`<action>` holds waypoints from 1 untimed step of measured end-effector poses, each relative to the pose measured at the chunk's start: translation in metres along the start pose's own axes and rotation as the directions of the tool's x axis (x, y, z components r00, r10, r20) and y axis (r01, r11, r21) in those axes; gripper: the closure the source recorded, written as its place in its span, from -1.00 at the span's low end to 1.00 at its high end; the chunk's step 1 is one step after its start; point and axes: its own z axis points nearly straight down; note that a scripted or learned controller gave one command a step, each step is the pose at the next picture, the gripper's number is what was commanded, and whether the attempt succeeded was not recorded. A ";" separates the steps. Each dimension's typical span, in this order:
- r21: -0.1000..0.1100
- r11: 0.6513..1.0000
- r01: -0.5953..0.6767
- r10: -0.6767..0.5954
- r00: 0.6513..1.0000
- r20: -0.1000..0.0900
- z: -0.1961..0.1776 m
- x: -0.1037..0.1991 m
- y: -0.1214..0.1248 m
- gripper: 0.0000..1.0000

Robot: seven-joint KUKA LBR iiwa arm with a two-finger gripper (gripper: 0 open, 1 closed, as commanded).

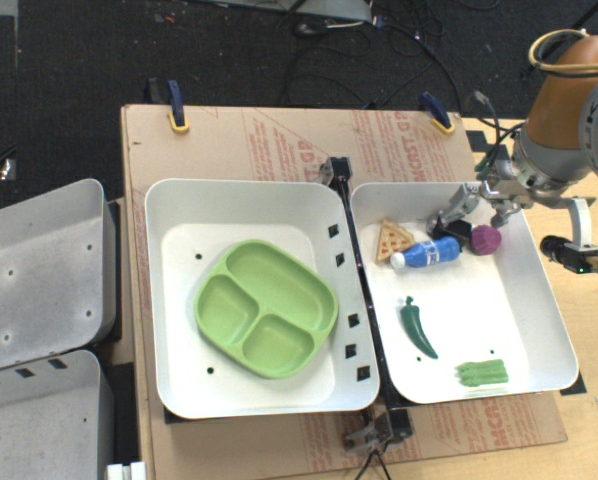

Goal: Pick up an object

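Pincer: I see the gripper [457, 211] at the far end of the right bin [544, 298], hanging from the grey arm [564, 118] that comes in from the right edge under its orange band. I make out two thin fingers slanting down and to the left, standing a little apart, with nothing between them.

Blue bottle: the bottle [427, 254] lies on its side just below the pincer, white cap end pointing left. The fingertips end right above its blue end; I cannot tell whether they touch it.

Purple piece: a small purple object [486, 239] sits just right of the pincer's tips, beside the bottle's blue end, with a dark shape between them that I cannot identify.

Waffle-like wedge: a tan triangular piece [394, 238] lies left of the pincer, touching the bottle's capped end.

Green pepper: a dark green pepper [417, 328] lies well below the pincer, mid-bin, stem end up.

Light green piece: a pale green ridged object [481, 372] rests at the near edge of the same bin, the thing farthest from the pincer there.

Left bin: across the divider, far left of the pincer, the other white bin [179, 218] holds a light green three-section plate [266, 309], set at a slant.

Bench: I see both bins resting on a cardboard sheet [279, 138] clamped at its far edge.
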 end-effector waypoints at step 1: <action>-0.011 1.000 0.002 -0.002 1.000 -0.002 0.040 0.005 0.007 -1.00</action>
